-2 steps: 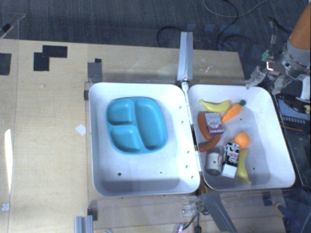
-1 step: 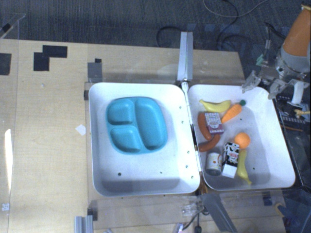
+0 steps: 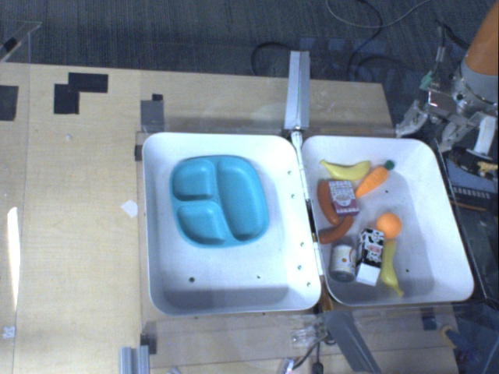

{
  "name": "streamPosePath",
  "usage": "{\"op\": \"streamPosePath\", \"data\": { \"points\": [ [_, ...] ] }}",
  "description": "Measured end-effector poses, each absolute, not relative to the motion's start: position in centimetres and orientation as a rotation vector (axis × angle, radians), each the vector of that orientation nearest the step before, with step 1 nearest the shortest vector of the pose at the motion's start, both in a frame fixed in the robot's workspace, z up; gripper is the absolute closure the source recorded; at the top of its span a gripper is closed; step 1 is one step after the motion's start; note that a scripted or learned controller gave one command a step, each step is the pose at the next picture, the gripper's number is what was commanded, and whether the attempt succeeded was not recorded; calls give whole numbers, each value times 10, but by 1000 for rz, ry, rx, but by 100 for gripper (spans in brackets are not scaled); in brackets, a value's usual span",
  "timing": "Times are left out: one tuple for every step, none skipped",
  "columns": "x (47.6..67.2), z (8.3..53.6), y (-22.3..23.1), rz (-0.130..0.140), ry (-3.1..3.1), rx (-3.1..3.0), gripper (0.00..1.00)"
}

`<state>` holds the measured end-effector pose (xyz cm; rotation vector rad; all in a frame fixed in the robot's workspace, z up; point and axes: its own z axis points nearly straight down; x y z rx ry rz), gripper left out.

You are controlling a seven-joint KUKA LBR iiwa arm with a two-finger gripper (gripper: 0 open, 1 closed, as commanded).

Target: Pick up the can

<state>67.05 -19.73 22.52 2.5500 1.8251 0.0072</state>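
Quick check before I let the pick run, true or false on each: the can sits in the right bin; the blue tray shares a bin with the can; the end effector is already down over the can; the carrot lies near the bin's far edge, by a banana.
1. The can sits in the right bin. True.
2. The blue tray shares a bin with the can. False: it lies in the left bin.
3. The end effector is down over the can. False: it is beyond the right bin's far right corner.
4. The carrot lies near the far edge, by a banana. True.
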Motion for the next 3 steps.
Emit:
{"op": "streamPosePath", "data": {
  "points": [
    [670,161,-195,4,1841,2541,0],
    [671,222,-194,8,1865,2521,0],
    [671,173,-190,5,1898,2499,0]
  ]
}}
